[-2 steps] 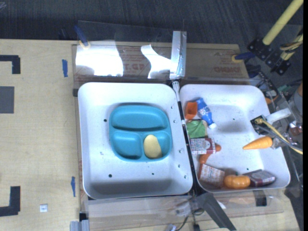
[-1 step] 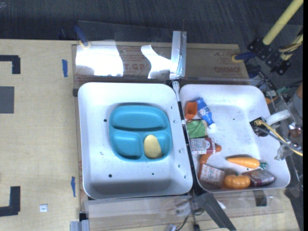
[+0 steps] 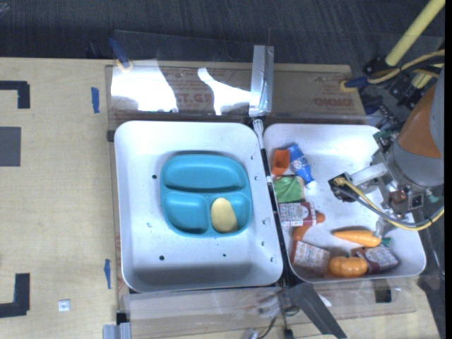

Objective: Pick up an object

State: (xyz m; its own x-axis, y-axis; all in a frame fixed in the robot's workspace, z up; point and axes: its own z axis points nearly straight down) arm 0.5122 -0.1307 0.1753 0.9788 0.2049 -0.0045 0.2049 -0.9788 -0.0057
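Arm (image 3: 420, 136) over right bin (image 3: 332, 136)
Carrot (image 3: 357, 237) lies just beside the jaws; jaw opening cannot be determined.

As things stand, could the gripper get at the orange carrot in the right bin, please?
Probably yes. The carrot lies uncovered just beside the gripper, with nothing over it, though a packet crowds its lower side.

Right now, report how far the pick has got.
Done: the arm is over the right bin. In hand: the hand sits just above the carrot, which lies on the bin floor among other items. Left: grasp an object and raise it.
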